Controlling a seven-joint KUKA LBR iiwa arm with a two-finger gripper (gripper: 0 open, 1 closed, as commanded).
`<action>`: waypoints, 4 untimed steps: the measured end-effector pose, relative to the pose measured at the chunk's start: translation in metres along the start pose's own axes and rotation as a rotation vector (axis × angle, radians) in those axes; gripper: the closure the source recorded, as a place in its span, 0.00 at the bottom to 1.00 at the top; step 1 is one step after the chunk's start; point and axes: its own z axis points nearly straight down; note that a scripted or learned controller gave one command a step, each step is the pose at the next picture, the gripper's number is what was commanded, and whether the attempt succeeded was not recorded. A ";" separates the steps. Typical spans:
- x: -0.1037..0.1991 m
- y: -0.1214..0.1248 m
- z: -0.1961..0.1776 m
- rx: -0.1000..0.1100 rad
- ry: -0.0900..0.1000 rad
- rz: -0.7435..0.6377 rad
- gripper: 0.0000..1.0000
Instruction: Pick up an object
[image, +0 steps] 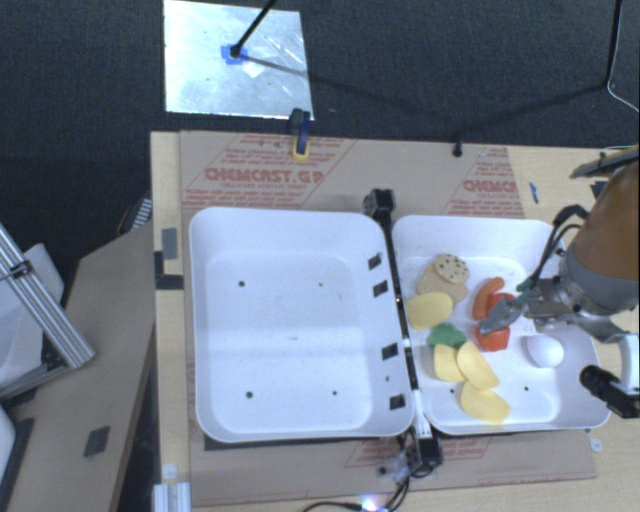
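The gripper (497, 320), at right of centre in the frame, hovers low over the orange-red pieces (489, 300) in the right bin (520, 232); whether it grips cannot be told. Yellow pieces (470, 368) lie lower left.

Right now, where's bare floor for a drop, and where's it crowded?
Left bin: its whole floor is bare. Right bin: a bare strip along the far wall behind the cookie, plus the near-right corner by the white egg. Crowded: its left-centre, with the yellow pieces, orange carrot and gripper.
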 end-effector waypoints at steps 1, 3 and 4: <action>0.026 0.018 0.075 -0.003 -0.001 0.002 0.00; -0.069 0.163 0.099 -0.010 -0.004 -0.005 0.00; -0.016 0.165 0.101 -0.002 -0.001 -0.004 0.00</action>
